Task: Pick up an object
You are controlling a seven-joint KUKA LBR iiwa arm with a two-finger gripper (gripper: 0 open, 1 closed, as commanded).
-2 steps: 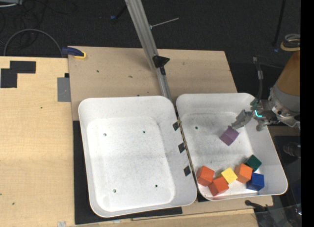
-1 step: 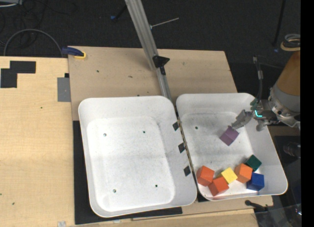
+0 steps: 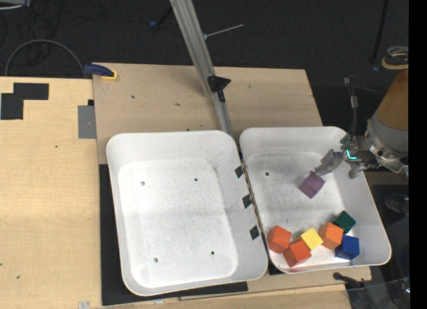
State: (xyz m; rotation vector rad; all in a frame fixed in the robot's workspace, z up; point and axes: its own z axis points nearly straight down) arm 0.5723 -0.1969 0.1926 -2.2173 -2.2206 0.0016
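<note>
The bench [image 3: 267, 94] carries two shallow white bins side by side, and the left bin [image 3: 175, 142] is the larger-looking expanse of white, speckled with scuffs. The right bin [image 3: 291, 135] holds all the blocks. The grey arm [image 3: 392, 117] reaches over that bin's right rim, its orange band at the view's right edge, and ends in the gripper [image 3: 331, 161], which sits low over the bin's middle toward its right wall. Hanging just below the finger ends, tilted on a corner, is a purple block [image 3: 311, 185]; the tilt suggests it is pinched and lifted rather than lying flat, but whether the gripper is closed on it or merely touching it from above I cannot tell. The other blocks are huddled along the bin's near edge, probably slid there down the sloped floor: an orange block [image 3: 279, 237] nearest the dividing wall, a red-orange block [image 3: 297, 252], a yellow block [image 3: 311, 238], a second orange block [image 3: 331, 234], a green block [image 3: 345, 220] and a blue block [image 3: 347, 246] in the near right corner. No brand, label or writing can be read anywhere.
</note>
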